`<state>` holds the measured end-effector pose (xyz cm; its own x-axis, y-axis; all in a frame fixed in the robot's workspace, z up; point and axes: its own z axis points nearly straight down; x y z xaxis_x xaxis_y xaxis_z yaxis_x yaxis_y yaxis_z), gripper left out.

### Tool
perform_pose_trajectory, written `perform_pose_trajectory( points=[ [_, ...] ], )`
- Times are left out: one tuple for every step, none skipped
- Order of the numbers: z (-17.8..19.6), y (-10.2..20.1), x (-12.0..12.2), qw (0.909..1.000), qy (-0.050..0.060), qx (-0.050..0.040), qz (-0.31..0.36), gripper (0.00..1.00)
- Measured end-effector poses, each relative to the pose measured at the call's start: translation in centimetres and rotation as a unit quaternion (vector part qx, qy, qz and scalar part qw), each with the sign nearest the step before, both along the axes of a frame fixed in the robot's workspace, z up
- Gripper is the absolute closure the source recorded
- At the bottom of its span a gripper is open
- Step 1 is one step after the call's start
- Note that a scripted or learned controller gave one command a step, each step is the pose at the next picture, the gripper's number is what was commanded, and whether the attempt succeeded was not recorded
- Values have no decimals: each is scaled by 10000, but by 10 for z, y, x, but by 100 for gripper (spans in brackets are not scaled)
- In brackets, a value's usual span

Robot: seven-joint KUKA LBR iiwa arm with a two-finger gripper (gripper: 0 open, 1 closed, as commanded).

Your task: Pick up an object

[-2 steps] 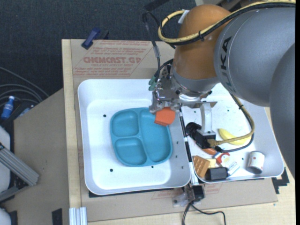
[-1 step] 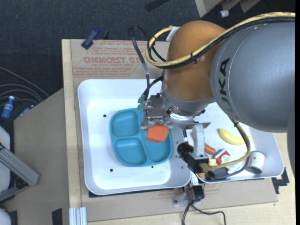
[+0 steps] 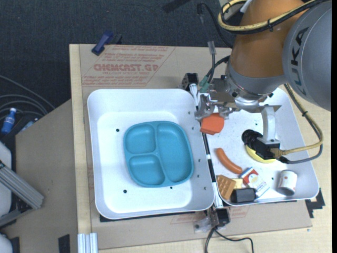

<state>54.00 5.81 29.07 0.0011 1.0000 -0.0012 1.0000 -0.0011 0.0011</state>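
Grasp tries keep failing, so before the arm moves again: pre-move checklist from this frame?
1. gripper over the right bin: ok, at the bin's left side.
2. Target within reach: ok, the orange block sits right against the gripper.
3. Block actually gripped: cannot tell from this angle.
4. Neighbours clear of the block: ok, the orange sausage lies apart from it.
5. Room from the wall between the bins: not ok, block and gripper are close against it.
6. Drop spot in the left bin: ok, though the blue divided plate takes its middle.
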Motion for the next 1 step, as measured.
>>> perform_pose_trajectory(
  points=[
    [-27, -66, -34, 10000, 18, 4, 0, 100]
  ],
)
